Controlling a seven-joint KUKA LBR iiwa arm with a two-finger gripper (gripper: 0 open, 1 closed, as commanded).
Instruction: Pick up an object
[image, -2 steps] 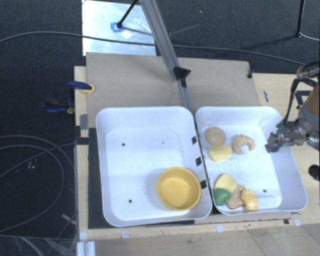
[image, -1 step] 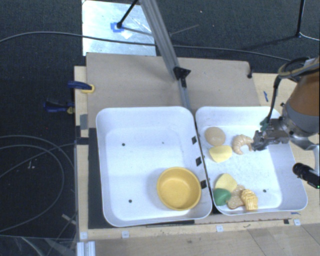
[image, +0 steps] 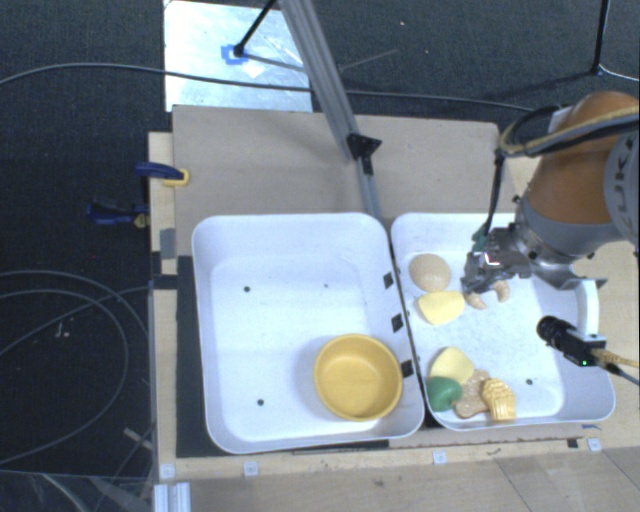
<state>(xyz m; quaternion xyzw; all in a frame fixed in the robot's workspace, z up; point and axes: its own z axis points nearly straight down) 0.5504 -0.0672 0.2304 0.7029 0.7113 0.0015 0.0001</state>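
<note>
End effector (image: 487, 262) low in right bin (image: 560, 345), directly over small tan piece (image: 488, 293), beside pale yellow wedge (image: 440, 307). Grip state: cannot tell. Judged step: descent onto pick, nothing lifted yet. Next: close on tan piece, then raise straight, avoiding wedge and beige round object (image: 431, 271).

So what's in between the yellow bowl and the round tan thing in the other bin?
In the camera view, the two bins' touching walls lie between the yellow bowl and the round tan thing. Otherwise it's just bare white bin floor.
</note>
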